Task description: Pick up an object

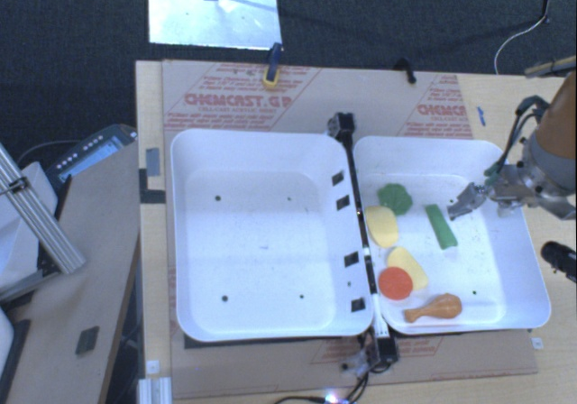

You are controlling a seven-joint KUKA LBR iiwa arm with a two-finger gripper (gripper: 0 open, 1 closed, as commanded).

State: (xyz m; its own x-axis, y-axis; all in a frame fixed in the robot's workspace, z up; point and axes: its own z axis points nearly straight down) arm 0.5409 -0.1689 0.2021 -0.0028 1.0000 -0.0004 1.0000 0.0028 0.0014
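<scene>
The right bin point(514, 258) holds several small toy foods. A green leafy piece point(394, 197) lies near the divider, with a pale yellow piece point(382, 226) below it. A green stick point(441, 225) lies in the middle. Further forward are a yellow wedge point(407, 264), a red-orange round piece point(395, 283) and a tan drumstick shape point(435, 307). My gripper point(468, 201) hangs over the right bin, just right of and above the green stick, with nothing visibly between its fingers.
The left bin point(194, 168) sits beside the right one, with black clips along the divider point(353, 231). A cardboard sheet point(297, 96) lies under both bins. A yellow clamp point(271, 76) stands at the back edge.
</scene>
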